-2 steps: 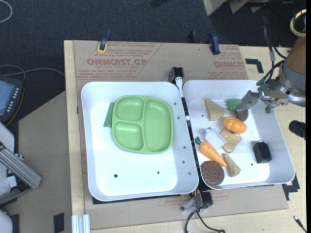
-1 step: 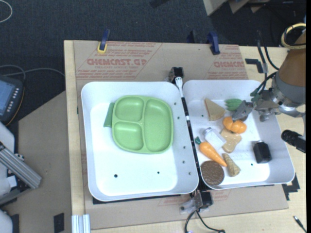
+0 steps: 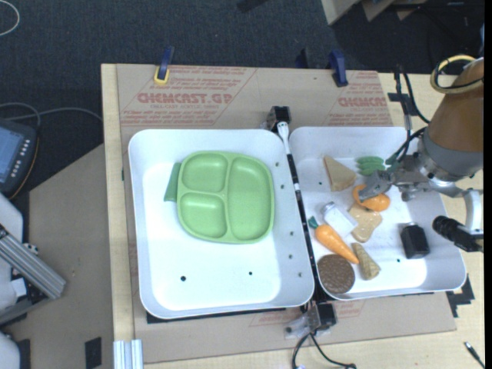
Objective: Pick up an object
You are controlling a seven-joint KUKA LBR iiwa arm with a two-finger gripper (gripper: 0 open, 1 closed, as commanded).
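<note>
Crowding is our worry: the tool (image 3: 374, 184) sits right over the orange piece (image 3: 374, 201), grip state we cannot tell, and the beige chunk (image 3: 364, 223) just beneath could get nudged.

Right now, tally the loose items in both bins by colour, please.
Green: 2, the divided plate in the left bin, a leafy piece in the right bin
Orange: 2, the carrot, a round piece at the gripper
Tan: 3, wedge, lumpy piece, stick
Brown: 1, disc
Black: 1, block
White: 1, small piece
Total: 10
</note>
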